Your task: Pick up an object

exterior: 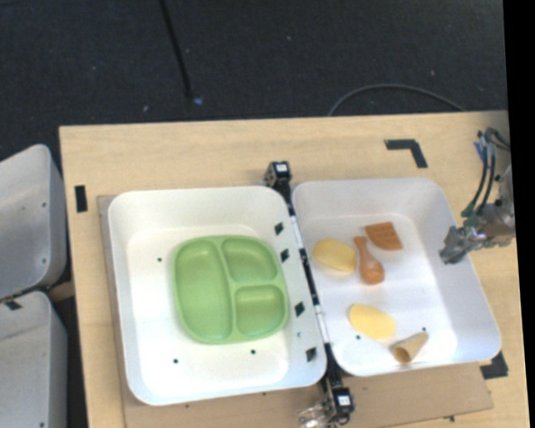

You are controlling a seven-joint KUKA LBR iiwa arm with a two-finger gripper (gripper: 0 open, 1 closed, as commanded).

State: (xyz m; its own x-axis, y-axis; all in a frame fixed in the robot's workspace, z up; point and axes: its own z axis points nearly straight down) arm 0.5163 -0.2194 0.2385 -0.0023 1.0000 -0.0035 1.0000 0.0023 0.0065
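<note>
The gripper (456, 245) is hanging at the right bin's (429, 199) right rim, low over the wall, with cables trailing up behind it; it's small and blurred here, so whether the pincer is wide or narrow I cannot tell, and nothing is showing between its tips. Inside that bin the pieces are lying spread out: a yellow lump (334, 256) is sitting near the left wall, a brown spoon-like piece (369, 262) is lying just beside it, and an orange slab (384, 236) is resting just above the spoon's right. Lower down, a second yellow piece (372, 322) is lying near the middle, and a tan cone (409, 346) is lying on its side near the front wall. All are well apart from the gripper. Over in the left bin (141, 370), a green tray (229, 288) with compartments is sitting flat.
</note>
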